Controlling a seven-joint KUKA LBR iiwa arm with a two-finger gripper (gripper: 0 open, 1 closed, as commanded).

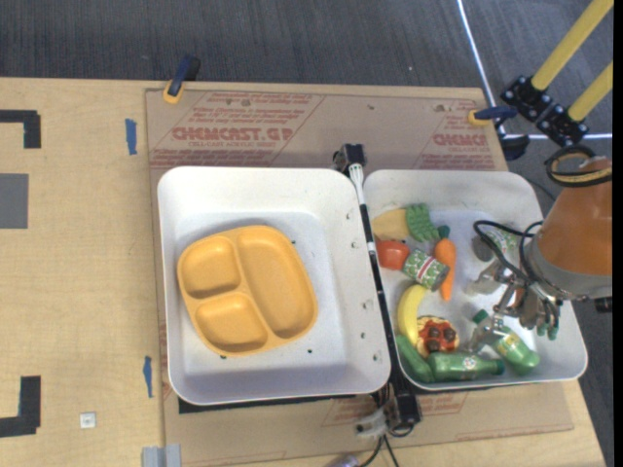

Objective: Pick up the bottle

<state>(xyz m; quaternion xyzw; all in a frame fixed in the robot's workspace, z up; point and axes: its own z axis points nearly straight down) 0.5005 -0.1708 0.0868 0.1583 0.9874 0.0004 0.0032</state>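
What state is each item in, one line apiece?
Gripper: low in the right bin, over the toys.
Bottle: green, lying flat by the bin's near wall.
Banana: lying flat beside the divider.
Carrot: lying flat.
Yellow tray: right side up in the left bin.

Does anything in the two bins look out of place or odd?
Nothing looks spilled or damaged. The toys are all crowded in the right bin; the yellow tray lies askew in the left bin.
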